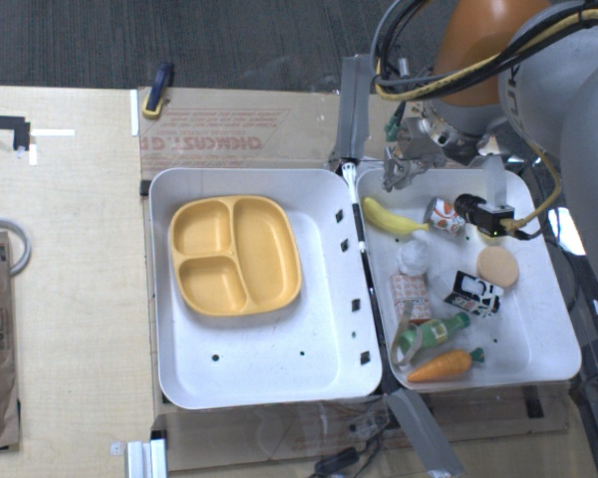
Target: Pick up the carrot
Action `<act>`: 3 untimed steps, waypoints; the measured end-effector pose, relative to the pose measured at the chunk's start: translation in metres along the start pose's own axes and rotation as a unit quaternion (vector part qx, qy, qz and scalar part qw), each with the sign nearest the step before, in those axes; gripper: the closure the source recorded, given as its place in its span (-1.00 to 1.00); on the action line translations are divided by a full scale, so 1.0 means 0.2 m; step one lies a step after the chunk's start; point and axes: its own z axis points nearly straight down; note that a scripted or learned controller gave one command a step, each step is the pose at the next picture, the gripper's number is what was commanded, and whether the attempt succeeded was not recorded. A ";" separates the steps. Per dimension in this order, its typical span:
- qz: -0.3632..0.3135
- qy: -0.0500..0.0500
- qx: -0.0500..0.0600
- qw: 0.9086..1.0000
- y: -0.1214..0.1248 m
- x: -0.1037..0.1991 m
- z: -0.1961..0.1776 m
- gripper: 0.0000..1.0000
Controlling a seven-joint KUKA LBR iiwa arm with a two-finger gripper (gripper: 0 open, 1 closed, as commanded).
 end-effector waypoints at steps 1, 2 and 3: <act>-0.020 0.001 0.000 1.000 0.02 0.24 -0.13 1.00; -0.078 0.001 0.000 0.997 0.02 0.17 -0.12 1.00; -0.120 0.001 0.001 0.993 0.01 0.09 -0.06 1.00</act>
